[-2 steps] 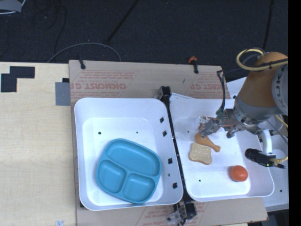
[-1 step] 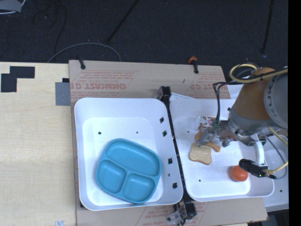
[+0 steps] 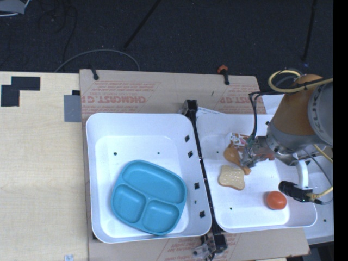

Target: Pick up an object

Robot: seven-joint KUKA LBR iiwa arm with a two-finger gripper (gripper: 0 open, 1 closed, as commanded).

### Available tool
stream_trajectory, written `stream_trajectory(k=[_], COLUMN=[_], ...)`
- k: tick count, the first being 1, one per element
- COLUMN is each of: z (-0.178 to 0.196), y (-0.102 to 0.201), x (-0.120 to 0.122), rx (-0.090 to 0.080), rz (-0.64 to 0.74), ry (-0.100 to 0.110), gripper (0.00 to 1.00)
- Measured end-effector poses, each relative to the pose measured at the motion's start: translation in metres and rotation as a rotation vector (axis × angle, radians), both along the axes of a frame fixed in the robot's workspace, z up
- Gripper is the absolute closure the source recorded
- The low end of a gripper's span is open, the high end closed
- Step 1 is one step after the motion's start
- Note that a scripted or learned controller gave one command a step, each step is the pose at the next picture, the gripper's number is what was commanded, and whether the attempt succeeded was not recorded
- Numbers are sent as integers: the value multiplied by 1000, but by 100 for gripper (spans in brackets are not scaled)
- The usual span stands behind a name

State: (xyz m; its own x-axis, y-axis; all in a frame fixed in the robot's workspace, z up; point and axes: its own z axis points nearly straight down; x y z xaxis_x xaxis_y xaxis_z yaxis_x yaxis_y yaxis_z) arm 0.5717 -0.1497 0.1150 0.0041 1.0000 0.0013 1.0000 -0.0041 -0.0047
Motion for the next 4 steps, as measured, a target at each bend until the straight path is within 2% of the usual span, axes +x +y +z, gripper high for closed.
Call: stream_trajectory(k=[2, 3, 4], z=[90, 112, 112], y=[6, 5, 64], x=[-9, -8, -5], rx=[-2, -2, 2], rz=[5, 5, 9], ry=[-7, -5, -2], gripper=[100, 100, 100])
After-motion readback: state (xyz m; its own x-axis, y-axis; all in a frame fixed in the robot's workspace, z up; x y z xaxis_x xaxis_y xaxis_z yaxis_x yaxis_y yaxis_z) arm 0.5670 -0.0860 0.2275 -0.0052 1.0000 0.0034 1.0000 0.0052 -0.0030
